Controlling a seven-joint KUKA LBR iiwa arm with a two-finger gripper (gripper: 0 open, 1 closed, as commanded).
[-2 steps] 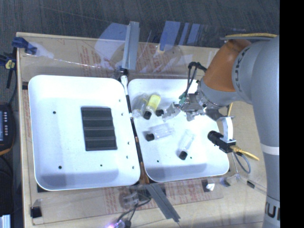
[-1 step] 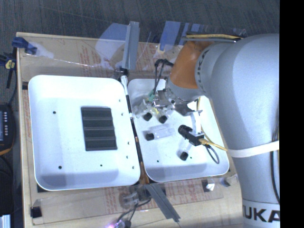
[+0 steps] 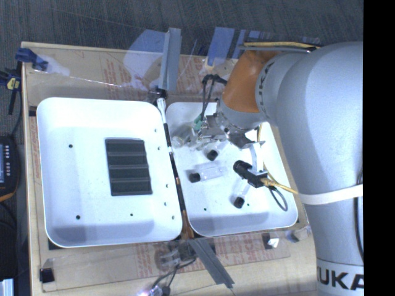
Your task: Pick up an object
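My gripper [image 3: 202, 134] hangs low over the far left part of the right bin [image 3: 271, 217], below the orange-banded wrist. A green-tinted clutter of small pale items [image 3: 185, 135] lies right by its tip; whether anything is held is hidden. A clear tube with a black cap [image 3: 207, 173] rests in the middle of that bin. A smaller clear piece with a dark end [image 3: 238, 200] lies nearer the front. A small black bit [image 3: 213, 155] sits just under the gripper. A black ribbed block [image 3: 128, 166] lies in the left bin [image 3: 62, 116].
The ridge between the two bins [image 3: 173, 171] runs close to the gripper's left. Clear plastic pieces [image 3: 148, 54] and a metal bar [image 3: 170, 54] stand behind the bins. The bulky grey arm [image 3: 321, 128] covers the right bin's right side.
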